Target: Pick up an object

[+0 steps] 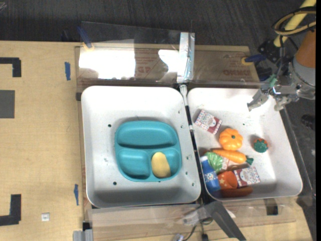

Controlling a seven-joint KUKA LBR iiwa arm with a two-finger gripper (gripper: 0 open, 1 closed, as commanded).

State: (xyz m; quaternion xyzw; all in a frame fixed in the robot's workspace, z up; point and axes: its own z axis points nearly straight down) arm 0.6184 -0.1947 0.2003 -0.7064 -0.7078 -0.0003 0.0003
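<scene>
My gripper point(266, 102) hangs over the far right part of the right bin point(288, 159), open, with nothing between its fingers. Below and left of it lie a small white and pink carton point(207, 121), an orange toy pumpkin point(230, 138), a carrot point(231, 156) and a small green and red piece point(260, 144). At that bin's near edge a blue item point(209, 175), a red item point(228, 180) and a second carton point(249, 175) are packed close together. The nearest object, the green and red piece, lies well apart from the fingers.
The left bin point(98, 134) holds a teal divided plate point(145, 137) with a yellow oval food toy point(160, 164) in its near right compartment. A clear plastic panel point(135, 54) stands behind the bins. Yellow and black cables point(293, 21) hang at the upper right.
</scene>
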